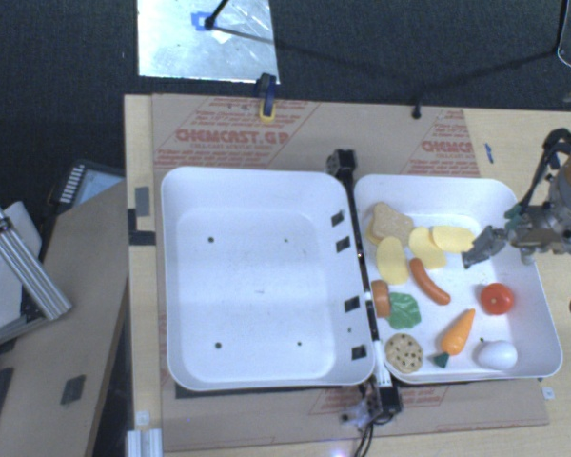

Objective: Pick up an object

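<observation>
Bench holds two white bins; you'll see the sausage (429,281) in the right bin (542,327), long axis upper-left to lower-right. Gripper (482,246) just beside it, fingers slightly apart, holding nothing.

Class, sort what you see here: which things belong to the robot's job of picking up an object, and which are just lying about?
Job in hand:
gripper
right bin
tomato
carrot
sausage
white egg
cookie
bread slice

Lying about:
left bin
yellow and blue clamp
foil sheet
</observation>
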{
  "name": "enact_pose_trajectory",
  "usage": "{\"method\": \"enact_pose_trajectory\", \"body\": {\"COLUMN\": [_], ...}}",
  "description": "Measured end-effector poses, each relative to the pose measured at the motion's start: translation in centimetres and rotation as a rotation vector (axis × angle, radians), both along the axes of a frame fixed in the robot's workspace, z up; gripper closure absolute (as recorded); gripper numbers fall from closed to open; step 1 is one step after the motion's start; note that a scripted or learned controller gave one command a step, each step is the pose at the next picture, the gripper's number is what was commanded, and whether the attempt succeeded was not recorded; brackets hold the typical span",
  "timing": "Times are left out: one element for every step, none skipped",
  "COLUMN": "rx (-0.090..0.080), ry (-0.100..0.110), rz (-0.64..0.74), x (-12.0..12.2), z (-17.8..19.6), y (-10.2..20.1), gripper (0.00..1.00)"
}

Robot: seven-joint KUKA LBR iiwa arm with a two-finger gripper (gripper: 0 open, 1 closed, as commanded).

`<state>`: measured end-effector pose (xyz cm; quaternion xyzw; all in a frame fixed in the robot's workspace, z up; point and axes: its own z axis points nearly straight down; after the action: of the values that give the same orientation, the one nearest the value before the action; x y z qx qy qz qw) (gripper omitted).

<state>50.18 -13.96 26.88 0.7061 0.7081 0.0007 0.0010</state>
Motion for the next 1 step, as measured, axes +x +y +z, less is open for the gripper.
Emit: {"method": "enact_pose_trajectory", "body": {"rx": [0.003], "ry": [0.01], "rz": [0.001], "x": [1.6], "z": [-10.24], "y": [1.66], "gripper": [0.0]}}
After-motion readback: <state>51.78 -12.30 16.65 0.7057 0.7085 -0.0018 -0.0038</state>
